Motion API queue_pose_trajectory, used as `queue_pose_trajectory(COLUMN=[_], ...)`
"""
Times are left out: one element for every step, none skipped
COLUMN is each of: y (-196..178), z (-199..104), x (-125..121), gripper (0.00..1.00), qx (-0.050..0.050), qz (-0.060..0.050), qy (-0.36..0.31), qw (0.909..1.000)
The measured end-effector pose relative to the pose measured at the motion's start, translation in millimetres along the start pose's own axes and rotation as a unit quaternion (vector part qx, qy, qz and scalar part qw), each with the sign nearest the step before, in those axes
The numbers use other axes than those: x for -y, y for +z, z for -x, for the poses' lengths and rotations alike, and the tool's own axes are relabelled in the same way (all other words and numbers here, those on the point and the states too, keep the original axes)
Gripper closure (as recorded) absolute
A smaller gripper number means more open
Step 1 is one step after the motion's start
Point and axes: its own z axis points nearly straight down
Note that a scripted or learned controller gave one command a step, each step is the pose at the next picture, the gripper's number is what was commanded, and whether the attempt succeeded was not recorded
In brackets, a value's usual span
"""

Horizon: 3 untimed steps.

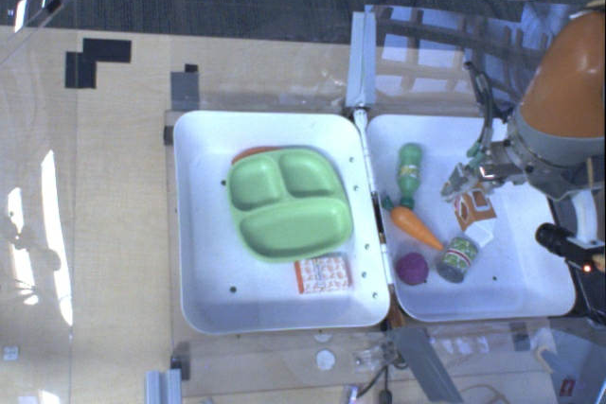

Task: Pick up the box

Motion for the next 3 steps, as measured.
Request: queue_pose_trajectory(y=[124.1,-22.6,45.8], z=[-5.6,68.6,24.1], x=[47.9,55.6,43.5], gripper=[1.0,1.0,1.0], qx=[-0.001,0.002,0.0], qz=[-0.001,0.002,-0.002], qy=[-0.06,-0.103,0.048], qw=[0.9982,0.9947,0.9988])
